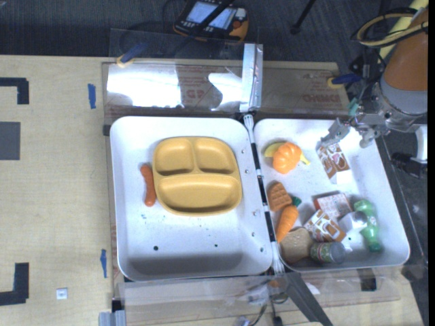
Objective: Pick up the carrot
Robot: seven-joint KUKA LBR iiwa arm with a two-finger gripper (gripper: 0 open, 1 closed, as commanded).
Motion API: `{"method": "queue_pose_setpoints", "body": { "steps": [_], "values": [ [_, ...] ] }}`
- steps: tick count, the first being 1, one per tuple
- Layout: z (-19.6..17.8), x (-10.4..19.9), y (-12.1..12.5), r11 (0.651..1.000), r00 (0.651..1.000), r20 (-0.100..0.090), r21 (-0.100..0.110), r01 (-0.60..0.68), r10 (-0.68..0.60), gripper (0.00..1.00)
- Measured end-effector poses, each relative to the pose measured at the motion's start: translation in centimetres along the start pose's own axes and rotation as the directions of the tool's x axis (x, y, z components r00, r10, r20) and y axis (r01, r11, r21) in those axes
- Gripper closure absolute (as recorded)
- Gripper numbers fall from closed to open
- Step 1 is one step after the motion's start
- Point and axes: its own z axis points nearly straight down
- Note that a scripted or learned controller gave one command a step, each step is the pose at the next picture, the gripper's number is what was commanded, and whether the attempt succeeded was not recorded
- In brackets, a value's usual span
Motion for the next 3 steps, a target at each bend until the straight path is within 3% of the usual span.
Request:
{"method": "queue_pose_setpoints", "body": {
  "steps": [1, 2, 3],
  "values": [
    [5.0, 5.2, -0.8, 0.994, 0.994, 0.0, 0.0, 0.109, -0.109, 0.0],
    [7.7, 7.7, 1.2, 0.957, 0.957, -0.02, 0.007, 0.29, -0.29, 0.0],
    [8.5, 7.7, 0.9, 0.938, 0.938, -0.018, 0.006, 0.346, -0.346, 0.0]
  ]
}}
